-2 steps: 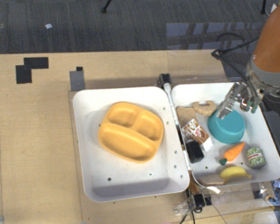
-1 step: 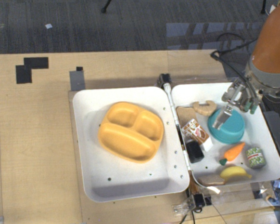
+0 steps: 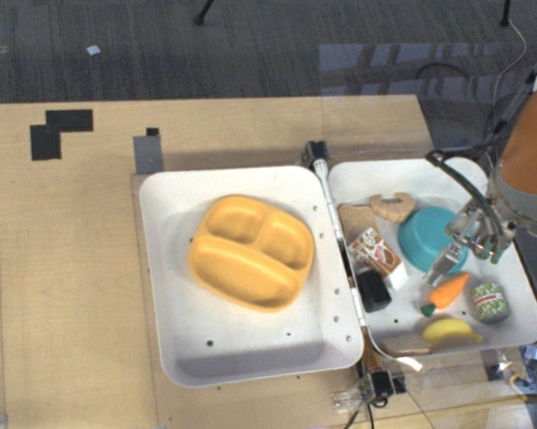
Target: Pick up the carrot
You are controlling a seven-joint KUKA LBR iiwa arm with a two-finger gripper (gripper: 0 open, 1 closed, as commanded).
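Observation:
The carrot [image 3: 448, 293], orange with a green end, lies in the right bin [image 3: 527, 327] near its front, between a teal bowl and a banana. My gripper [image 3: 457, 255] hangs just above the carrot's upper end, over the lower right edge of the teal bowl [image 3: 425, 235]. Its fingers [image 3: 448, 261] point down and to the left, spread a little, and nothing sits between them. The carrot rests on the bin floor, apart from the fingertips.
The right bin also holds a banana [image 3: 447, 331], a small patterned can [image 3: 489, 302], a printed box [image 3: 375, 251], a black block [image 3: 373, 289] and a tan piece [image 3: 391, 208]. A yellow divided plate [image 3: 251, 251] sits in the left bin [image 3: 182, 354].

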